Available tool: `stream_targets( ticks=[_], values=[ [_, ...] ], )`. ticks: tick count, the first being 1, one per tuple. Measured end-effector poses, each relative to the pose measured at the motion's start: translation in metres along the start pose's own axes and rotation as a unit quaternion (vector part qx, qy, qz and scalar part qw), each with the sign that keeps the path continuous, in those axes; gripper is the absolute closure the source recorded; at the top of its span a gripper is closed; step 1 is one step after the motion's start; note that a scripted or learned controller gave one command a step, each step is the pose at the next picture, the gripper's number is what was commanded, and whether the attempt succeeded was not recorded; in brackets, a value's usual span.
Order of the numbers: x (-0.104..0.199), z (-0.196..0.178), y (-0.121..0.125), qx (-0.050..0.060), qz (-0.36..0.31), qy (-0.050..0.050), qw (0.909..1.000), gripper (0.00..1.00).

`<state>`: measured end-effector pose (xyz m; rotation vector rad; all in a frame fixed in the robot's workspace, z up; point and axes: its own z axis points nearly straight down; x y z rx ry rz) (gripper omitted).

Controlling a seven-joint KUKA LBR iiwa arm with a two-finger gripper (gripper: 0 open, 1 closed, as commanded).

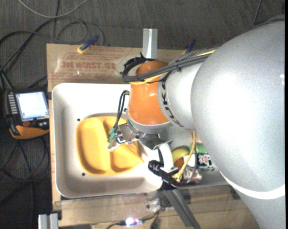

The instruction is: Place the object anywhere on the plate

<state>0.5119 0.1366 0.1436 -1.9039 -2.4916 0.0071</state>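
Camera view: the yellow plate (93,144) is seen in the left bin (62,128), toward its middle. The arm's wrist (144,109) hangs over the plate's right edge, and the jaws are hidden below it, so their state cannot be told. Small objects (186,161) lie right of the wrist, in the other bin; which is the task's thing is not clear

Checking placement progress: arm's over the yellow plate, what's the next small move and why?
Probably hold position and confirm the grasp first. The arm covers the right part of the yellow plate in the left bin, hiding whatever it carries; other objects sit in the right bin.
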Motion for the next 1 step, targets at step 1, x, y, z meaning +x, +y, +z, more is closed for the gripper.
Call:
stream_targets(
  ticks=[1],
  values=[
    [-0.0004, -0.0002, 0.0001, 0.000, 0.000, 0.000, 1.0000, 0.00]
  ],
)
